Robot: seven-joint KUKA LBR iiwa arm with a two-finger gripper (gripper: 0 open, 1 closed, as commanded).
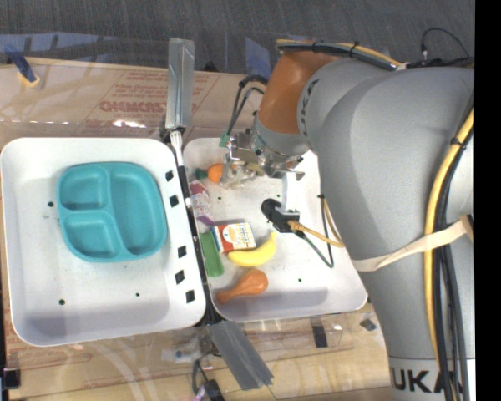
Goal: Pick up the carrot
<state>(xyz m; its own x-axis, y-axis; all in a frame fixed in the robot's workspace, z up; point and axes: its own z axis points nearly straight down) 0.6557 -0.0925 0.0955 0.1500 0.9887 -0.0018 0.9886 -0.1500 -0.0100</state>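
The carrot (214, 174) is a small orange piece with a green tip. It lies at the far left corner of the right bin (342, 286), close to the bin's left wall. My gripper (235, 167) hangs just to the right of the carrot, low over the bin floor and almost touching it. The grey arm with its orange band (285, 90) reaches in from the right and covers the far right part of this bin.
In the right bin lie a purple item (202, 207), a red and white box (235, 236), a green stick (212, 255), a banana (255, 252) and an orange pear-shaped thing (244, 284). The left bin (25, 291) holds a teal divided tray (113, 210).
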